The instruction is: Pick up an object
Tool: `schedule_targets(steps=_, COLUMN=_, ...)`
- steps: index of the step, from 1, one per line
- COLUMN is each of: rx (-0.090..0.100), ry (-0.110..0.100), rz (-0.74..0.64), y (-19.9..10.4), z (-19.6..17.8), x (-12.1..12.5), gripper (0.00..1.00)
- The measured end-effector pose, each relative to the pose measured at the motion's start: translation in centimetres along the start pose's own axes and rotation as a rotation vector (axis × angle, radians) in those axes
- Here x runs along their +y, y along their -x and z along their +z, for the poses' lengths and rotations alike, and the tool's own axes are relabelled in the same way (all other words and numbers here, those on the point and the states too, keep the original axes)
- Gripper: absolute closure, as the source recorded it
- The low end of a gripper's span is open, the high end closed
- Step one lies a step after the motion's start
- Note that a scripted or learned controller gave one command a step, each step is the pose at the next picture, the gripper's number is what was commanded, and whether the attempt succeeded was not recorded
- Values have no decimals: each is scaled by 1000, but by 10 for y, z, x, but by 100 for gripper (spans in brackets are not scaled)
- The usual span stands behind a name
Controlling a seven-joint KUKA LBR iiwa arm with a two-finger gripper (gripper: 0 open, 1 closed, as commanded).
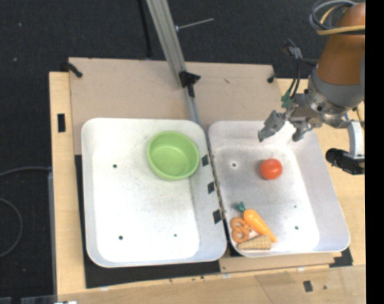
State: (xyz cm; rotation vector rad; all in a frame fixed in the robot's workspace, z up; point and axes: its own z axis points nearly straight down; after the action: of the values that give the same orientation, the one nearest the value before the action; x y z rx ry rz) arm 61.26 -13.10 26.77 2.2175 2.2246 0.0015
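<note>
**Gripper hanging open above right bin, nothing held**

The arm (340, 49) is reaching in from the 3 o'clock side. Its gripper (283, 132) is hovering over the upper part of the right bin (318, 189), jaws spread apart with nothing between them.

A red tomato (271, 168) is lying on the bin floor near the centre, at about 6 o'clock from the gripper and apart from it. At the bin's 7 o'clock corner a small cluster is sitting together: an orange carrot (257, 222) with a green top, a pretzel (240, 229) just beside it at 9 o'clock, and a pale wedge-shaped item (256, 244) touching them at 6 o'clock; its identity is unclear.

The left bin (109, 201) is carrying a green bowl (173, 155), upright, at its 1 o'clock area. Both bins are resting side by side on the table (116, 84).
</note>
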Motion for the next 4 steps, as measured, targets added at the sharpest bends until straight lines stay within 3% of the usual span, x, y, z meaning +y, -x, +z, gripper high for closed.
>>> schedule_targets(steps=1, rx=0, ry=0, rz=0, y=0, z=0, x=0, gripper=0)
schedule_targets(steps=4, rx=-2, ry=-6, rz=5, y=-8, z=160, x=-10, gripper=0)
